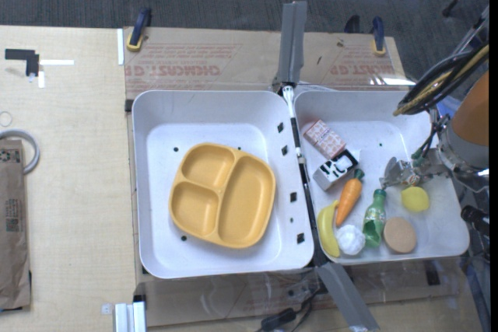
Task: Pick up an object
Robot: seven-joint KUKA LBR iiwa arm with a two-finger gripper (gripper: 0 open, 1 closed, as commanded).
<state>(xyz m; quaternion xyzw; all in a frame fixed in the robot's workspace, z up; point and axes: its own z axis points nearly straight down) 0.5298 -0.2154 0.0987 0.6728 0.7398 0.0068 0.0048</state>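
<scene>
The pincer [398, 173] hangs low inside the right bin [389, 109], near that bin's right wall, at the end of the grey arm that enters from the right with its orange band [475, 117] above the wrist. Its metal fingers [391, 169] point toward the middle of the bin, and whether they stand apart or together cannot be told; nothing is visibly caught between them. Just beside the pincer, a little to its right and toward the bin's near edge, lies a yellow lemon [415, 199]. Directly on the near side of the pincer sits a round tan disc [400, 235]. Close on the pincer's left, toward the near edge, a green bottle [375, 217] lies tilted, and beyond it an orange carrot [348, 198] slants with its green top nearest the pincer. Past the carrot, well apart from the pincer, a yellow banana [327, 232] curves along the bin's left wall with a white ball [351, 240] touching it. To the pincer's left, a black-and-white box [335, 169] and a pink patterned box [324, 138] rest near the divider. Far to the left, the other bin [156, 190] holds a yellow divided plate [223, 195]. Both bins stand on the surface [62, 167].
</scene>
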